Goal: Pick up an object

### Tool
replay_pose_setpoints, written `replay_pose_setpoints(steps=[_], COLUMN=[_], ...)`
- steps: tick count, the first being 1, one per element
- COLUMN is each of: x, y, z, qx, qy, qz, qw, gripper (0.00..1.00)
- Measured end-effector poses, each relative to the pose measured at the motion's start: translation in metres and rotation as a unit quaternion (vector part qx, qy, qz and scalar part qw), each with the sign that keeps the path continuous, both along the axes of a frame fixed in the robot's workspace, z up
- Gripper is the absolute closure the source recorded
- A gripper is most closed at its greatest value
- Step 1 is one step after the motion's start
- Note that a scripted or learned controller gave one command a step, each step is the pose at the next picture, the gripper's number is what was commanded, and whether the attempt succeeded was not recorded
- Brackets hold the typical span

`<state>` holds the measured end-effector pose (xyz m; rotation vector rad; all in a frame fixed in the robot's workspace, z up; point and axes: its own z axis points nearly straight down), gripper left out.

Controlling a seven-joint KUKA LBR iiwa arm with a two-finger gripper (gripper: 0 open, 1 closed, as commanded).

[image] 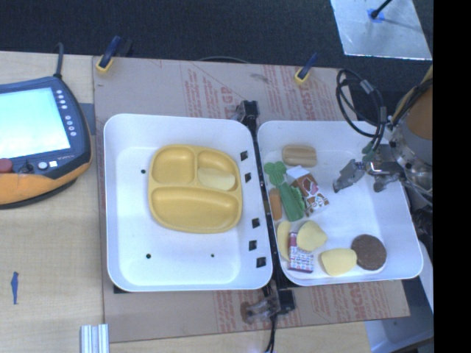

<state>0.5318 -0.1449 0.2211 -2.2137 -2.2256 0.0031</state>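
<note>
Lying left of claw (352, 176) — snack packet (310, 191), apart.

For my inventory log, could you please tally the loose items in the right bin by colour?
Yellow: 3
Green: 1
Tan or orange: 2
Dark brown: 1
Red-and-white printed: 2
Total: 9

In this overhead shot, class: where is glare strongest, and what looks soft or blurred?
Camera view: strongest glare on the handheld screen at left, washed almost white, and bright light on the white bins; the gripper and the small items by the brown disc look soft, edges indistinct.
</note>
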Motion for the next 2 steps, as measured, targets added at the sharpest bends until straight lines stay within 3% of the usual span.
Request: replay_pose_setpoints(steps=[1, 2], x=[0.035, 0.036], y=[0.038, 0.034], z=[-0.111, -0.094], qx=[0.0013, -0.0008], qy=[0.004, 0.001], qz=[0.002, 0.0], qw=[1.0, 1.0], gripper=[0.0, 1.0])
